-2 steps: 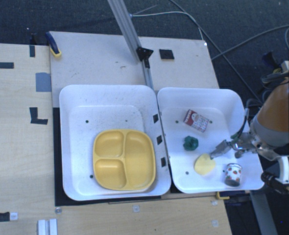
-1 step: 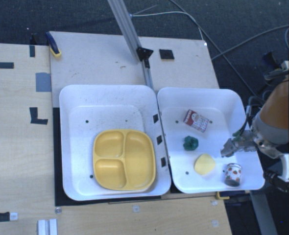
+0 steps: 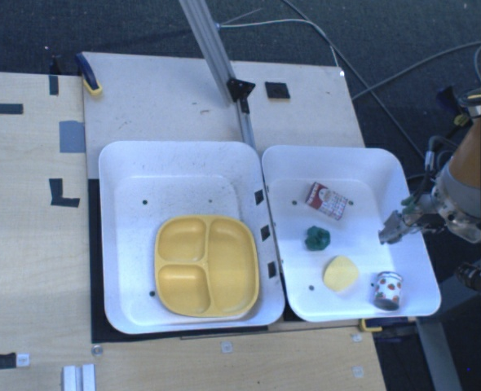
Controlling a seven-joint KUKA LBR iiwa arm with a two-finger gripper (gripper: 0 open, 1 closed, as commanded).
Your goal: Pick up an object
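The end effector (image 3: 391, 229), its grip state impossible to tell, hangs over the right bin's (image 3: 387, 169) right edge, with the yellow lump (image 3: 340, 273) just left and nearer the camera.

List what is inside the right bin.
The right bin holds a red and white packet, a green lump, a yellow lump and a small figure. The gripper covers a patch of its right wall.

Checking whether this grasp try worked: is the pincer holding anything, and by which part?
Nothing is held. The pincer hangs over the right bin's right edge with nothing between its fingers; the red packet, green lump, yellow piece and small cup lie apart from it.
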